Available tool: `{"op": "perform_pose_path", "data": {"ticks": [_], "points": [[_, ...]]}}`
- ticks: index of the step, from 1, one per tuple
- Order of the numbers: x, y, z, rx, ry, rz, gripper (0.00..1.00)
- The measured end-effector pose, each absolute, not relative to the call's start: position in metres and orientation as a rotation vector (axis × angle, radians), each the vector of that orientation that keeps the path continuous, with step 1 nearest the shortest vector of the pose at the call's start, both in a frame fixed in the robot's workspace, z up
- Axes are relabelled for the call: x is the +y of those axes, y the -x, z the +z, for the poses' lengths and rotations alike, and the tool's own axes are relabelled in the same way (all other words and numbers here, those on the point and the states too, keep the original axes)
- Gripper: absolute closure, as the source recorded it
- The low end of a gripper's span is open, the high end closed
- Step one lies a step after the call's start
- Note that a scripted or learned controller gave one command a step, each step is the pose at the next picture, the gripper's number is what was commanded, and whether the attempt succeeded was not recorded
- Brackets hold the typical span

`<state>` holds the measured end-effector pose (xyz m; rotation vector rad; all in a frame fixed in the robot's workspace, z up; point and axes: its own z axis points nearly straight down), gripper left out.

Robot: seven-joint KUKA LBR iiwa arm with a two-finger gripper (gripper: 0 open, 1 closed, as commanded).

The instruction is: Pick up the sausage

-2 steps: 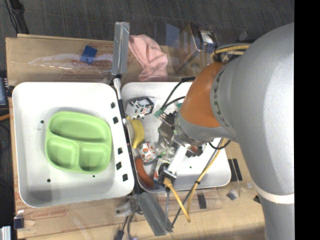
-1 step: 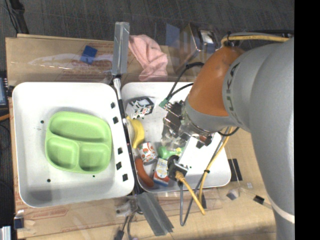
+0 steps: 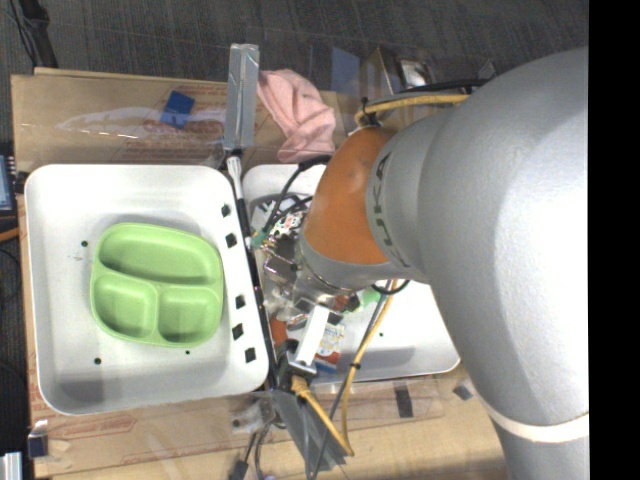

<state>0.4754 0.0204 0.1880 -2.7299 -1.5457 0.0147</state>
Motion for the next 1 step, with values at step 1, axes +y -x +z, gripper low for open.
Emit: {"op": "perform_pose_path", "data": {"ticks": [1], "points": [[0.0797,-0.4757,0.189,-1.378,2.821,0.011,1.0]]}}
